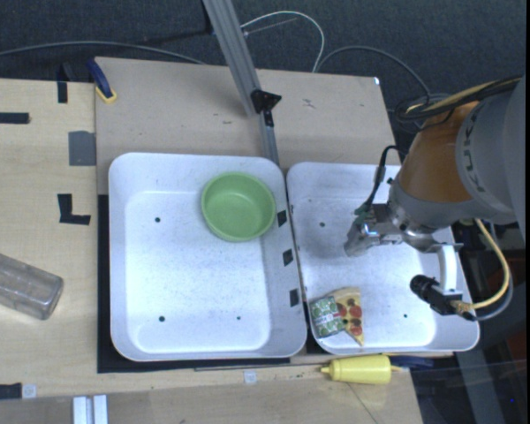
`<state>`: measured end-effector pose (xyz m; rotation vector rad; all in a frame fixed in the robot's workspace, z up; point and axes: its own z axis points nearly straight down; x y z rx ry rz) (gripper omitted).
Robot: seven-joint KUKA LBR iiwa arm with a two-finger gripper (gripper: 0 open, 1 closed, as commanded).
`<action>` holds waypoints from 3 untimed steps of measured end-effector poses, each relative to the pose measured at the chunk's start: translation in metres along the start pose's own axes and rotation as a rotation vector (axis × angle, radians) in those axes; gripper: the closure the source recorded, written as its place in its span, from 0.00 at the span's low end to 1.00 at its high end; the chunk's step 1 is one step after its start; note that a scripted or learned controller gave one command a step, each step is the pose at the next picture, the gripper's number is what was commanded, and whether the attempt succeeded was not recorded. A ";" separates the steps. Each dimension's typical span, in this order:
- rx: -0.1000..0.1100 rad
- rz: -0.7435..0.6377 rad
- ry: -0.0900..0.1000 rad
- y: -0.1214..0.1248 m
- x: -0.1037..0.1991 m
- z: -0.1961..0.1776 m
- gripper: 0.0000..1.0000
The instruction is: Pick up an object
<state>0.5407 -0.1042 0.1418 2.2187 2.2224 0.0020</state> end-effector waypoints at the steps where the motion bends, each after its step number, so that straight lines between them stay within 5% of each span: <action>1: 0.000 0.000 0.000 -0.004 0.004 -0.044 1.00; 2: -0.003 -0.001 -0.001 0.002 0.010 -0.103 1.00; 3: 0.003 -0.005 0.002 0.008 0.063 -0.110 1.00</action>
